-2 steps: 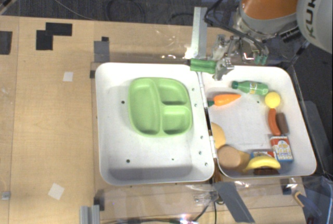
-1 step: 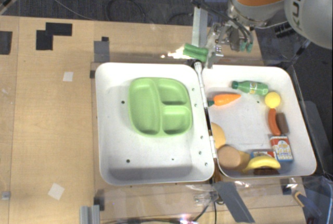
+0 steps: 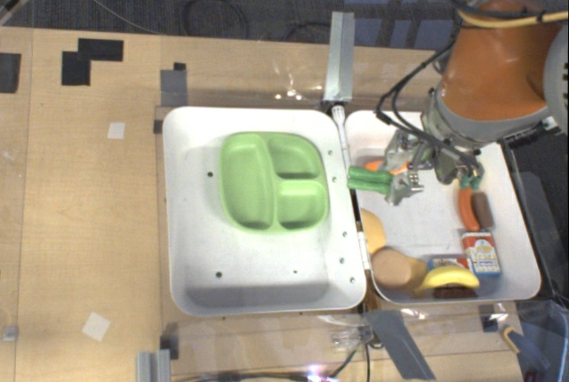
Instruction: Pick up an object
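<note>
Claw (image 3: pixel 407 179) state: can't tell whether it grips anything. You'll see the carrot (image 3: pixel 369 179), green top and orange tip, touching its left side, probably the target; banana (image 3: pixel 449 279) sits well below.

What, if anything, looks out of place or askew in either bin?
One thing: a green item lies at the right bin's left wall, reaching toward the left bin. The green tray sits tilted.
</note>
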Robot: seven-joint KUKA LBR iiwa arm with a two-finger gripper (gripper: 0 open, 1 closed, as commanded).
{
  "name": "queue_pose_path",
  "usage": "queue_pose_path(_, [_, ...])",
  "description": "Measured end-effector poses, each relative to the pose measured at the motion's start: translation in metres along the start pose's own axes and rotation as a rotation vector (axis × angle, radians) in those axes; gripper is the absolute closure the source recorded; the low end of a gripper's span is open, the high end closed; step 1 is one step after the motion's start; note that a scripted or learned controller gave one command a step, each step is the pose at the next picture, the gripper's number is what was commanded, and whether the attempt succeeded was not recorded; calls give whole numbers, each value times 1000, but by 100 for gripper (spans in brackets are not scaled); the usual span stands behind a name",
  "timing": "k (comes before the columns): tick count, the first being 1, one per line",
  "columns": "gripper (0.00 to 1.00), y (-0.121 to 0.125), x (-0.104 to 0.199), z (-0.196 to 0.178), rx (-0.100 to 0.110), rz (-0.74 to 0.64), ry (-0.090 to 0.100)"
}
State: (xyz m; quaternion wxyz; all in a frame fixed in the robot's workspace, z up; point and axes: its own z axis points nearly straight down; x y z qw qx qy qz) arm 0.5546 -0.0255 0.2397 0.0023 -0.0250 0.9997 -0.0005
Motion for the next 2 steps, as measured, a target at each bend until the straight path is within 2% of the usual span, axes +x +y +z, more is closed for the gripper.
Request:
queue_pose_path(1, [100, -18, -96, -7, -1, -104, -6])
queue_pose_path(2, [100, -16, -99, -21, -1, -105, -19])
